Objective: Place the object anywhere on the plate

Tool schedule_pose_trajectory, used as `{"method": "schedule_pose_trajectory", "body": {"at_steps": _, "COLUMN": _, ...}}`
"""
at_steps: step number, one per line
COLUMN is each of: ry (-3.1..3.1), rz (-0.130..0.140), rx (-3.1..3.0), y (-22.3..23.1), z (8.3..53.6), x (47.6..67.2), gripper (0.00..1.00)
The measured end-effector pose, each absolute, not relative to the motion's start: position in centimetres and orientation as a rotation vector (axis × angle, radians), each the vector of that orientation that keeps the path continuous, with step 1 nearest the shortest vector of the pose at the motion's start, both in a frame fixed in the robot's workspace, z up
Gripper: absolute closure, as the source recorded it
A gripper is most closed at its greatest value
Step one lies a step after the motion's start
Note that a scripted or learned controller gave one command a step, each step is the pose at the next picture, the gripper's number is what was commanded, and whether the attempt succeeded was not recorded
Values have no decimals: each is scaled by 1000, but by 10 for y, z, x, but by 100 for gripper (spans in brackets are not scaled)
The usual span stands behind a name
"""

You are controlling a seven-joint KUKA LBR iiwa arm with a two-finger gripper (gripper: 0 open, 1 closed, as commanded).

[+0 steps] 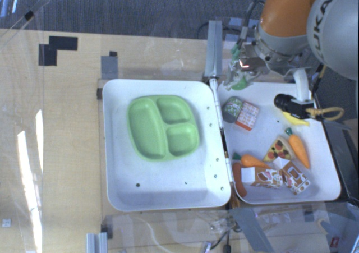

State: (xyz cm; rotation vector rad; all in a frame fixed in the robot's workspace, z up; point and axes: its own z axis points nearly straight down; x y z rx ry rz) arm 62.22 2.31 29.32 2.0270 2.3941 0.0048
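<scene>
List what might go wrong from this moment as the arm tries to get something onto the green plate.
1. The gripper hangs at the right bin's top left corner with a green object at its tip; whether it is firmly gripped is unclear, so it may drop.
2. The metal divider stands between the bins; a low carry toward the green plate could clip it.
3. The carrot, small box and other toys lie crowded, so a retry could nudge neighbours.

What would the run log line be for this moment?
hand: above right bin's back left corner, green object at its tip | plate: green, in left bin, nothing on it | placement: not yet done
</scene>
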Motion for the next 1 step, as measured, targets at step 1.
{"method": "schedule_pose_trajectory", "body": {"at_steps": 1, "ry": 2625, "rz": 7, "rx": 1719, "y": 55, "z": 273, "x": 610, "gripper": 100}}
